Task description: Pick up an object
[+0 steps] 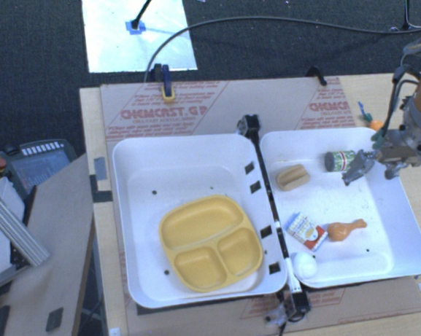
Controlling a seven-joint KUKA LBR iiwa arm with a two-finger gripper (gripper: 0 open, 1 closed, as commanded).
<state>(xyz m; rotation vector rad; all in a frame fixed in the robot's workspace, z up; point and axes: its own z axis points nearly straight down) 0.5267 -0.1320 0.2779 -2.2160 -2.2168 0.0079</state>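
White plastic made up both shallow bins: the left bin held a yellow sectioned tray, and the right bin held the loose pieces. From the one camera above the bench, a tan bread roll lay near the divider, a small green-and-grey can lay on its side towards the back, a red-and-white packet sat just beside an orange drumstick-shaped toy, and a white egg-like ball rested in the front corner by the divider.

The gripper came in from the right and hung near the can, just to its right; its two fingers looked spread apart with nothing between them. How high it stood over the bin floor could not be read from this slanted view.

The can seemed the likeliest pick, being nearest. To do it well, the arm would probably need to shift left until the fingers straddled the can across its round body, then lower fully before closing, since a cylinder on its side could roll away from a glancing touch. Closing square to the can's axis would likely hold best.
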